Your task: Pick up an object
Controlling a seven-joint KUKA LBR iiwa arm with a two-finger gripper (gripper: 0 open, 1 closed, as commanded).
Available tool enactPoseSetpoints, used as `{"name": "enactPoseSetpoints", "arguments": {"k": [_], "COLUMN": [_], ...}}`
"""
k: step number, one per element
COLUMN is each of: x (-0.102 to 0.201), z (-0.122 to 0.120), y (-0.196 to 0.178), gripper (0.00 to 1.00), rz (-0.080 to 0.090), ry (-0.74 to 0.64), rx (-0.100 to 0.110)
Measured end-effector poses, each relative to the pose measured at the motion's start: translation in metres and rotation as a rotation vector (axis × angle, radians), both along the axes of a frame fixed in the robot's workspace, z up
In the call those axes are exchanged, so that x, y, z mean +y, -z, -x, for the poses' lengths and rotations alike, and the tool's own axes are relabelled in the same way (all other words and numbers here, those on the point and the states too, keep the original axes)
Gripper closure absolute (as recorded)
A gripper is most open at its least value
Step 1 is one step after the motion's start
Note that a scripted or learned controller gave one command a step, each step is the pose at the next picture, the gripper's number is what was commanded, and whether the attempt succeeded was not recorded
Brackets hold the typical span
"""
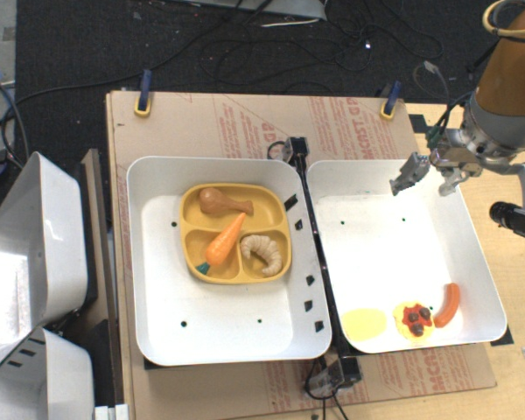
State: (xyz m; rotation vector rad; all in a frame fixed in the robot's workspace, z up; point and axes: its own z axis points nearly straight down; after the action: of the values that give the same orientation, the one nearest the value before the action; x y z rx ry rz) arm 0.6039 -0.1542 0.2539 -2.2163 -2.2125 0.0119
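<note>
Nearest to us, along the lower edge of the right bin [486,269], we see three small items in a row: a flat yellow disc [364,323], a small red and orange piece [414,318] just beside it, and an orange sausage [447,304] at the end, closest to the bin's right wall.

Moving from largest to smallest, we first take in the brown bench board [245,121] carrying both shallow white bins. The left bin [157,261] holds a yellow divided plate [192,250]. On that plate a toy drumstick [224,202] fills the top section, a toy carrot [225,241] lies slanted across the left section, and a pale curled shrimp [262,252] sits in the right section.

The grey arm [506,86] enters from the upper right. Its gripper [429,175] hangs over the far right corner of the right bin, with its two fingers spread apart and nothing between them.

We judge the sausage the likeliest thing to pick, since it lies in the bin under the arm. It sits well apart from the gripper, toward the camera and slightly right of it. Its long axis runs on a slant, upper end tilted right, so the fingers would need to close across that slant.
</note>
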Motion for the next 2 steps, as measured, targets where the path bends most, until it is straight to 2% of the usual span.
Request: {"name": "enactPoseSetpoints", "arguments": {"k": [1,2], "x": [0.001,-0.005], "z": [-0.002,-0.004], "y": [-0.008,0.037], "gripper": [0.00,0.00], "rz": [0.002,0.002], "ry": [-0.003,0.000], "rx": [-0.013,-0.009]}}
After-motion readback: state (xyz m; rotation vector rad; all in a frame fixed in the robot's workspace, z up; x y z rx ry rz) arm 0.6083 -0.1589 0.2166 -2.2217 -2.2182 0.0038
